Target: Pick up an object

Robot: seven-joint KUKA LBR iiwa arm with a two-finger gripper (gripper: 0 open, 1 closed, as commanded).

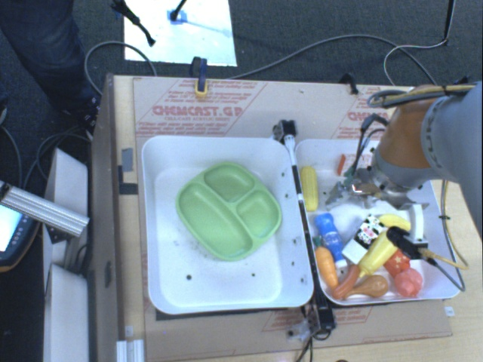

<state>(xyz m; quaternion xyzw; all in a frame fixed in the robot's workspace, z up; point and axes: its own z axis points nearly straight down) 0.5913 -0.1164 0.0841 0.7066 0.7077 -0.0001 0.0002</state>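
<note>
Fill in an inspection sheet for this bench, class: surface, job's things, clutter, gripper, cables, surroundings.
Surface: two white bins side by side, left bin and right bin, on a printed board.
Job's things: toy corn, blue bottle, carrot and yellow bottle in the right bin.
Clutter: green divided plate in the left bin.
Gripper: gripper low over the right bin beside the corn; grasp cannot be judged.
Cables: black cables on the floor behind the bench.
Surroundings: dark carpet, white sheet.
</note>
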